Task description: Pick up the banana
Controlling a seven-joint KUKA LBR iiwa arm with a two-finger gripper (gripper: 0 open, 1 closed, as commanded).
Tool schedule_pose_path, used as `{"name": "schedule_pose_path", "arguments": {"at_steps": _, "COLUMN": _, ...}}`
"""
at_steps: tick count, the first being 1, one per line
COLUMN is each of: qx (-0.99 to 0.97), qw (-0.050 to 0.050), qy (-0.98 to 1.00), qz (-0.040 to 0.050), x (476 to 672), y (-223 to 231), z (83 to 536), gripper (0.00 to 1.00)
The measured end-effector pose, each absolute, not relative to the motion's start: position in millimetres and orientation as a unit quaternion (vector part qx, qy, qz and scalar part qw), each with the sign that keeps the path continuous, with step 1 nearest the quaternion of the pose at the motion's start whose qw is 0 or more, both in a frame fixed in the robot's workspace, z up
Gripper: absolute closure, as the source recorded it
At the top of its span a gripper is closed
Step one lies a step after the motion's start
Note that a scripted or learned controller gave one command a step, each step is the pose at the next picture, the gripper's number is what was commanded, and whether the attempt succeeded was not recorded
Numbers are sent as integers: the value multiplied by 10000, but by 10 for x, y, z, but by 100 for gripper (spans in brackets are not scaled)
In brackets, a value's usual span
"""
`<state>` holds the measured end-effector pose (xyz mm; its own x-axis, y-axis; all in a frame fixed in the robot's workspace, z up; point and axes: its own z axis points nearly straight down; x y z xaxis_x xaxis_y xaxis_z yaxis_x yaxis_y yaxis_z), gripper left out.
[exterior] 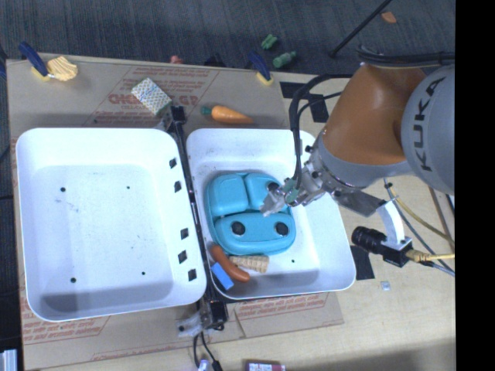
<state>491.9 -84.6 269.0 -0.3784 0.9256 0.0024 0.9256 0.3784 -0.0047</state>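
While the claw hovers over the blue toy, grip unreadable: pale tan ridged piece, possibly banana.

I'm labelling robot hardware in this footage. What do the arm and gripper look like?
The arm is a rounded grey casing with dark KUKA lettering and a broad orange band above the wrist. Black cables loop beside it. The gripper is small, of grey metal.
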Motion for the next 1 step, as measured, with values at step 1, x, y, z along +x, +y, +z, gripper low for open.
{"name": "schedule_pose_path", "arguments": {"at_steps": 1, "qx": -6364, "qw": 23, "qy": -7713, "qz": 20, "x": 4761, "y": 320, "z": 2664, "gripper": 100}}
